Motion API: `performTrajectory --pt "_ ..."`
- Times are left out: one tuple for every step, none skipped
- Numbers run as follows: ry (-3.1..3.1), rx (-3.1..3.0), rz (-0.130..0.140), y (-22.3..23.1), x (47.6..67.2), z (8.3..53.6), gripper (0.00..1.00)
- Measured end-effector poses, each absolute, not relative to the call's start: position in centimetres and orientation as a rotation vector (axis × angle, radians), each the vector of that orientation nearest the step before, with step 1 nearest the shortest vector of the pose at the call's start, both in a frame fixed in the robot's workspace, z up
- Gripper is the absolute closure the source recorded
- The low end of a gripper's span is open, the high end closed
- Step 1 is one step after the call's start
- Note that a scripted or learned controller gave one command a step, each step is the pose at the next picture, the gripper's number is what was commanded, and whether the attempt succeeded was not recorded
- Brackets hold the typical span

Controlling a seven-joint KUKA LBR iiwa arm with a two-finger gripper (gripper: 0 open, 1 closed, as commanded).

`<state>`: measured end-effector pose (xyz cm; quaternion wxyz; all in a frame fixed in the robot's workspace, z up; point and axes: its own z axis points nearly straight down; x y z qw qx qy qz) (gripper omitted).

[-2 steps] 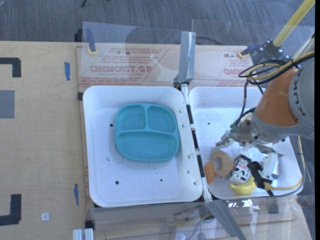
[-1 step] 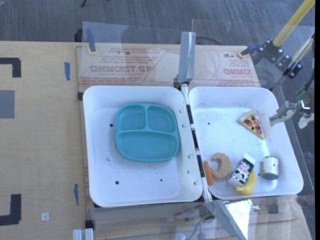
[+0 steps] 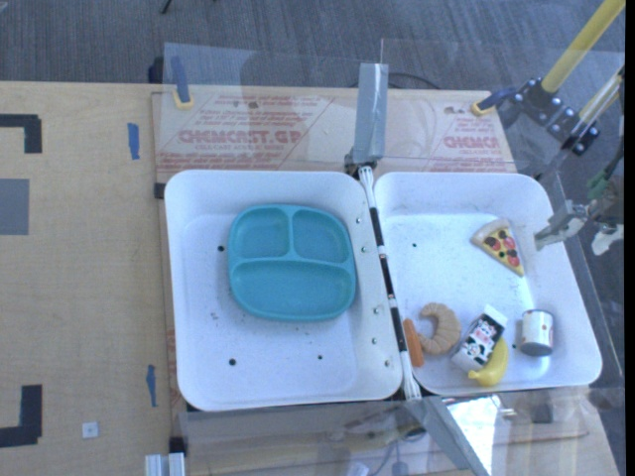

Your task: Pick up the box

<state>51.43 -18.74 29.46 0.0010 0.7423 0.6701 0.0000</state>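
The box [image 3: 482, 337] is a small white carton with black cow patches. It lies tilted in the right bin [image 3: 446, 206], near the front, leaning on a yellow banana [image 3: 493, 365]. A croissant [image 3: 440, 327] touches its left side and a small metal can [image 3: 536, 331] stands just to its right. A grey metal tip that looks like my gripper [image 3: 559, 226] pokes in over the right bin's right rim, well behind and to the right of the box, with nothing seen in it.
A pizza slice toy [image 3: 499, 246] lies at the right bin's back right and a carrot [image 3: 411, 341] lies by the divider. The left bin [image 3: 198, 365] holds a teal divided plate [image 3: 293, 263]. Yellow poles and clamps [image 3: 556, 107] stand at the back right.
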Motion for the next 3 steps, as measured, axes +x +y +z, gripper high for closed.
performTrajectory --pt "2.144 2.293 0.002 -20.7 49.0 9.6 0.0" --pt "1.94 2.454 0.012 -13.2 48.3 9.0 0.0" --pt "1.173 2.896 0.022 -9.7 48.5 9.1 0.0"
